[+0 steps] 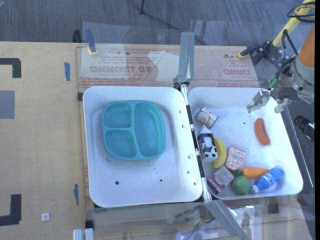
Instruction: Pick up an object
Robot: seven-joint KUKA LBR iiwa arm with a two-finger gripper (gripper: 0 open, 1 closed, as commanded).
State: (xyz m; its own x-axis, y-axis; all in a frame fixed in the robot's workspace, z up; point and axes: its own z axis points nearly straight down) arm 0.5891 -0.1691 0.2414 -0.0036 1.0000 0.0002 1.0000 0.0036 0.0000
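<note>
Camera view: gripper (267, 100) hovers at the right bin's (292, 156) 1 o'clock corner, fingers spread apart, holding nothing. Sausage (261, 132) lies near, at 6 o'clock of it. Risk: a descent from here misses the sausage or clips the bin wall.

The teal three-compartment plastic plate (134, 130) lies in the left white bin (95, 184). In the right white bin (292, 156), the orange sausage (261, 132) lies below the gripper (268, 102); the small can (206, 117) sits at the left wall, the yellow banana (220, 154) below it, the blue bottle (267, 179) at the bottom right.
</note>
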